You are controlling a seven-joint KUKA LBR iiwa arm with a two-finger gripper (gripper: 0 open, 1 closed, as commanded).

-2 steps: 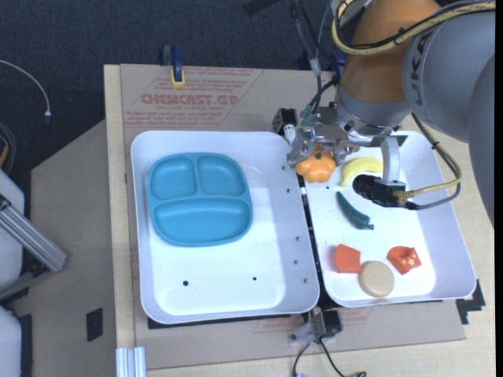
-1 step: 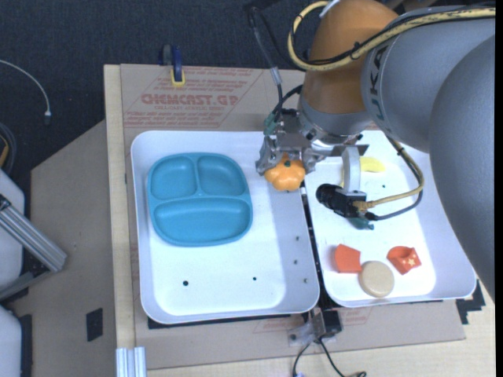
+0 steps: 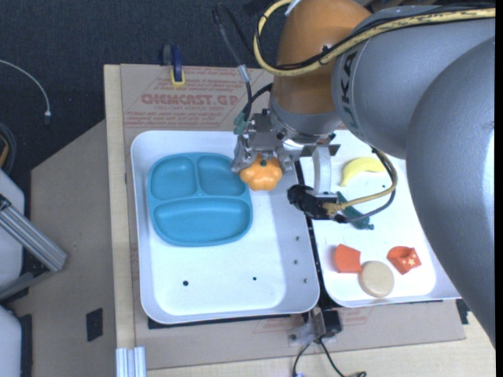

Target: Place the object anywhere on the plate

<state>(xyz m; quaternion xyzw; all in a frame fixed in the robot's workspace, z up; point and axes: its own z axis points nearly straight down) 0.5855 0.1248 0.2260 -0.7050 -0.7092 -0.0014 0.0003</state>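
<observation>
Plate point(image 3: 200, 210) in left bin point(image 3: 157, 289), bare

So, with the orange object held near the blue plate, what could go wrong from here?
1. The tool holds the orange object at the right edge of the blue plate, not over its middle. Released here, it may land on the rim and roll onto the white bin floor.
2. The object looks rounded, so it might slip from the fingers before it is over the plate.
</observation>
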